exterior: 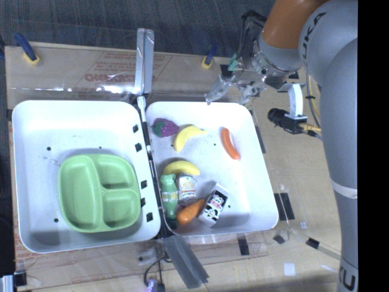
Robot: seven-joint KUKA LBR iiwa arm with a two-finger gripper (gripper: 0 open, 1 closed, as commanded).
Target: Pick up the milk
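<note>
Milk, a small white carton with black cow patches [213,206], lies tilted near the front of the right white bin [258,163], touching an orange carrot [191,212]. Above that bin's far rim hangs the grey two-finger gripper [234,90], seemingly spread open, gripping nothing.

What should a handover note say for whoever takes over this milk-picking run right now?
Gripper: above the right bin's far rim, holding nothing; open or shut is unclear.
Milk carton: lies tilted near the right bin's near edge, touching the carrot.
Done: nothing visible; milk not lifted.
Left: move over the carton, descend, grasp, lift.
</note>
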